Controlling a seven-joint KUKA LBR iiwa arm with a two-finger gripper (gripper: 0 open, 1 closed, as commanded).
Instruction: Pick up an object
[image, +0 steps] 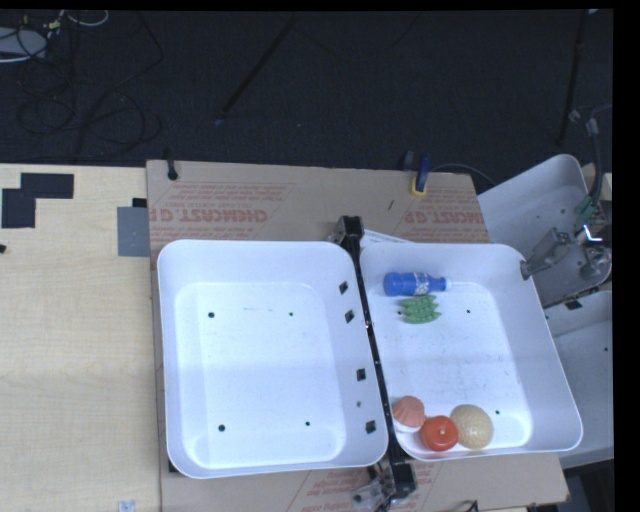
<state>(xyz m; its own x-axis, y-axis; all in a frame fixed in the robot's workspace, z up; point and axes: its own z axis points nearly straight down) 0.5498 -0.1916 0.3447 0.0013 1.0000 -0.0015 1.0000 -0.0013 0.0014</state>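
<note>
The right bin (540, 340) holds several objects. A blue bottle (412, 284) lies on its side near the back wall, with a small green leafy piece (420, 311) just in front of it. At the front edge sit a pink round piece (408, 411), a red tomato-like ball (438, 433) and a tan ball (472, 425), close together. Part of the arm's metal hardware (575, 250) shows at the right edge, outside the bin's far right corner and well away from the objects.
The left bin (180, 300) stands beside the right one, with a black clamp strip (362, 340) between them. Both rest on a cardboard sheet (300, 205) over a pale wooden bench. A blue and yellow clip (421, 176) sits at the cardboard's back edge.
</note>
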